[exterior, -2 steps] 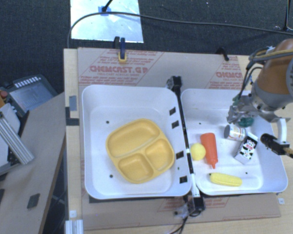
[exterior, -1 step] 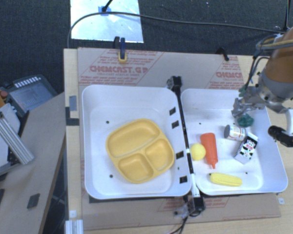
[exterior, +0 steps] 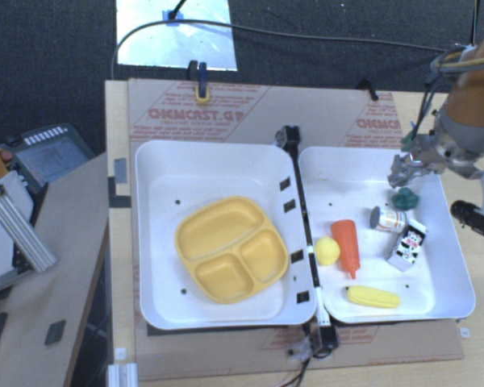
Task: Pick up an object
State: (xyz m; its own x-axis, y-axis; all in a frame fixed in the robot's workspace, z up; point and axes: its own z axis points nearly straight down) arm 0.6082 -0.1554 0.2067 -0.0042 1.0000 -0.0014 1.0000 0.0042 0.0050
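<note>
Lying just under gripper (exterior: 402,176): green object (exterior: 405,198).

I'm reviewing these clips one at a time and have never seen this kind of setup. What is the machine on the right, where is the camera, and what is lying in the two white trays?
The single camera is fixed above the bench, looking down at a slant. The grey and orange shape at the right is a robot arm reaching in; its gripper hangs over the right bin, just above a small dark green object. Nothing can be seen between its fingers, so it does not appear to hold anything.

The left bin holds a yellow divided plate. The right bin holds small toys: an orange carrot-like piece, a yellow ball-like piece touching it, a yellow corn cob, a small can lying on its side, and a black and white carton.

The arm's job is simply to pick up one object.
</note>
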